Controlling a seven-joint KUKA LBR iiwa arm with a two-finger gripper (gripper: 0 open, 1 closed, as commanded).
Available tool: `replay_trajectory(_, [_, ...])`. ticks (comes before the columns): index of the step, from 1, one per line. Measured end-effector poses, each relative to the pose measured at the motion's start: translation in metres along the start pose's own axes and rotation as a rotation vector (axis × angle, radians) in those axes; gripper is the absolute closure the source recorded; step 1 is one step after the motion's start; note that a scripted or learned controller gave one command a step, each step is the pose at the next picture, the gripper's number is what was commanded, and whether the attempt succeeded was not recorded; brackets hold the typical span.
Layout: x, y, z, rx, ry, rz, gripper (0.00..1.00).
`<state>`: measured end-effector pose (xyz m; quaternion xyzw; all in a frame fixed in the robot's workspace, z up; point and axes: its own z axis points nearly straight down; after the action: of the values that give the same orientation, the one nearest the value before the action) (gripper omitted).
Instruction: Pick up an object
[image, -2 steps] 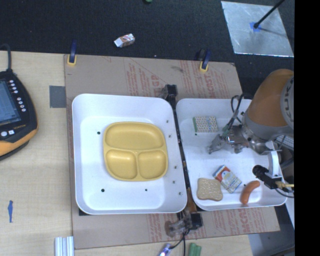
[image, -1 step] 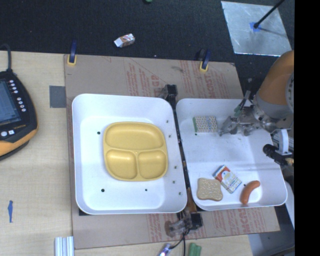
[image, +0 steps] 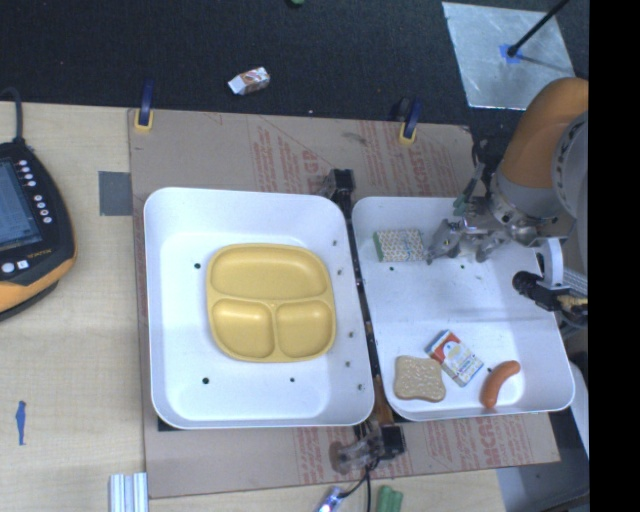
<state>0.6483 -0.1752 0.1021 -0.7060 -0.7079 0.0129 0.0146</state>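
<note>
1. The left bin (image: 165, 300) carried a yellow sectioned plate (image: 270, 301) at its middle, with three compartments, well apart from the arm and from every small item.
2. In the right bin (image: 420, 300), a green-speckled sponge (image: 399, 244) lay flat near the upper left corner, its long axis running roughly left to right across the view.
3. The gripper (image: 462, 243) stood just to the right of that sponge, over the upper part of the right bin; its dark fingers looked splayed apart with nothing between them, so it held no object.
4. My judgement: the sponge was the nearest candidate, lying to the gripper's left at about the same height in the view, so a short sideways shift toward the left would bring the fingers over it.
5. Near the lower edge of the same bin lay a slice of toy bread (image: 418, 379), then a small red-and-white carton (image: 456, 359) just beside it, then a toy sausage (image: 499, 383) tilted up to the right; all three sat well below the gripper.
6. The grey arm (image: 545, 170) with its orange band entered from the right.
</note>
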Motion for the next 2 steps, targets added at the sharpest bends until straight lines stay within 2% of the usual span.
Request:
replay_trajectory(1, [-0.028, 0.008, 0.01, -0.035, -0.002, 0.0, 0.0])
replay_trajectory(2, [0.011, 0.008, 0.01, -0.035, -0.002, -0.002, 0.0])
